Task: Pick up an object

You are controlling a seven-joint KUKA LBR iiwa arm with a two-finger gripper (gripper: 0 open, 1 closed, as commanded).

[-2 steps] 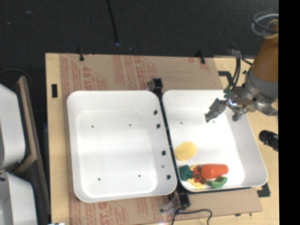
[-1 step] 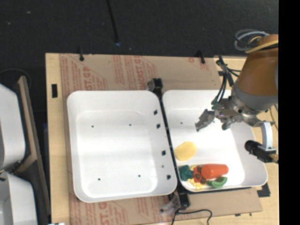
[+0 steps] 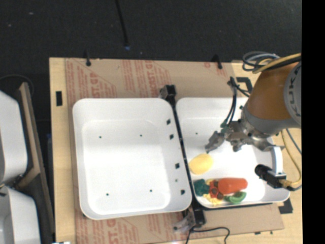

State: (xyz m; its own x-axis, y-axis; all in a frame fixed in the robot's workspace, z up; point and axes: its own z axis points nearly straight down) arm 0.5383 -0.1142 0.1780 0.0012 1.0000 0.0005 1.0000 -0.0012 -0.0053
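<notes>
Dark floor surrounds the pale wooden bench (image 3: 61,136), which carries two shallow white plastic bins side by side. We have the grey arm with its orange band (image 3: 271,93) reaching over the right bin (image 3: 203,108), and the two-finger gripper (image 3: 216,141) hangs low above its floor, pointing toward eight o'clock. We cannot tell whether the claw is spread or pressed together; nothing shows between its tips.

The nearest candidate is the round yellow lemon-like object (image 3: 201,163), lying just beside the divider at seven o'clock from the gripper, apart from it. Further toward five o'clock, along the bin's near wall, sit a red pepper-shaped toy (image 3: 232,185) and a dark green leafy piece (image 3: 202,187), crowded together.

We judge the yellow piece the better target, since it stands free of the clutter. To do this well we should centre over it before descending, keep clear of the divider wall, and close across its narrower width so the rounded surface does not squirt out.

The left bin (image 3: 127,156) plays no part.
</notes>
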